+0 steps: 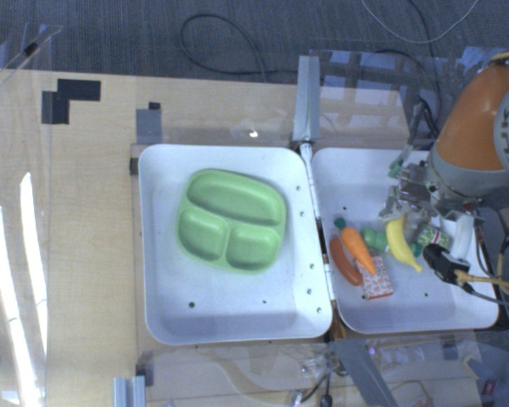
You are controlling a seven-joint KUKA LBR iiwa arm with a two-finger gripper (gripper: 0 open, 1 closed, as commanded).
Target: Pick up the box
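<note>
Two shallow white bins are carried side by side on the bench. The left bin (165, 312) holds a green divided tray (232, 220) near its middle. The right bin (356, 176) is entered from its right edge by the grey and orange arm (479, 125). The gripper (417, 200) is seen above the bin's right half; whether it is spread or pressed together cannot be told.

The box (377, 278), a small patterned carton, lies near the bin's front edge, toward its left side, with its long axis running roughly front to back. It is judged to lie left of and nearer the front than the gripper. It is crowded by a carrot (357, 249) touching its back end; a sausage (345, 263) lies beside that. A banana (401, 243) lies between box and gripper. Open floor is left at the box's right and front.
</note>
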